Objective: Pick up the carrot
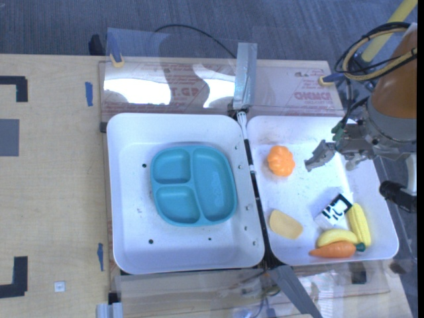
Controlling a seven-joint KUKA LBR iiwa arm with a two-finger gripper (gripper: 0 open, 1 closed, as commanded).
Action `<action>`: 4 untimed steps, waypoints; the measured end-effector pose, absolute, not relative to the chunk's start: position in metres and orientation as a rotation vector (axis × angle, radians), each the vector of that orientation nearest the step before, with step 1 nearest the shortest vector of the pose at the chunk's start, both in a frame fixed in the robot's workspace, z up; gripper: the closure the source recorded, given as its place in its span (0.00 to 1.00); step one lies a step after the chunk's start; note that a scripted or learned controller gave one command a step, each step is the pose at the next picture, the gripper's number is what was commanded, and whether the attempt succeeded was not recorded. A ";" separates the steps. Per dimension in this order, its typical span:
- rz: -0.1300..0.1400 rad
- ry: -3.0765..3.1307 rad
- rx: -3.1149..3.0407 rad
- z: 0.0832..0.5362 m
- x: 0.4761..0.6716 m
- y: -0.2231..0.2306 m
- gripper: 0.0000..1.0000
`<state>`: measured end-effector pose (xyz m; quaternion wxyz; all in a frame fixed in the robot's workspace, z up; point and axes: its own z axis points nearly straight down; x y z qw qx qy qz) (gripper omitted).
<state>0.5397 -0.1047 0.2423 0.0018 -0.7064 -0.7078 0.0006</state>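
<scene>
A small orange plastic toy carrot with a green stub [336, 249] lies flat at five o'clock in the right shallow white bin [301, 130], touching a yellow toy banana [350, 227]. It looks light, stiff and smooth, likely slippery; a grip across its thick middle seems best. The same bin holds a round orange fruit [281, 160], a pale yellow wedge [285, 224] and a black-and-white tag [334, 207]. The left bin [126, 177] holds a blue divided plate [193, 184]. The two-finger gripper [324, 154] hovers at one o'clock, fingers spread, grasping nothing.
</scene>
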 end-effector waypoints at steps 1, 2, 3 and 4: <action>0.005 -2.475 -1.922 0.158 0.585 -0.100 0.00; -0.005 -2.758 -1.522 0.087 0.636 -0.103 0.00; -0.011 -2.763 -1.526 0.098 0.637 -0.103 1.00; -0.009 -2.918 -1.194 0.189 0.669 -0.018 1.00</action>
